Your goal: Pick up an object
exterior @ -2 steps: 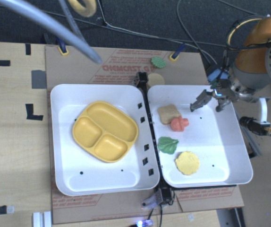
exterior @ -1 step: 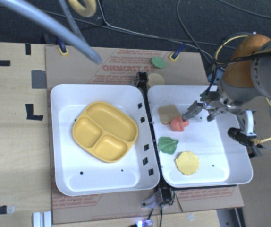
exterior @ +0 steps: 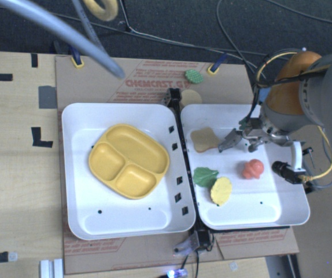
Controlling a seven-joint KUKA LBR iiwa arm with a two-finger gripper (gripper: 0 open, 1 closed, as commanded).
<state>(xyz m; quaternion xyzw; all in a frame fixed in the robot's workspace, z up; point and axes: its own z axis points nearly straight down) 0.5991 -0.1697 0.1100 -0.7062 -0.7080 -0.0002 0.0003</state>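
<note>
One fixed camera sits above the tan cardboard-covered surface (exterior: pixel 21 155), looking down at a slant on both shallow white plastic bins (exterior: pixel 73 155), fairly close.

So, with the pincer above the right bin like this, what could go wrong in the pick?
1. The pincer hangs between the tan piece and the red piece, over neither, so it might close on nothing.
2. The green piece and yellow piece touch; grasping one may drag the other.
3. The tan piece looks flat and may slip.

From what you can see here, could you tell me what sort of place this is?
Probably a robot grasping test bench in a lab: two white bins on taped cardboard, toy food pieces like the red one, and loose cables.
</note>
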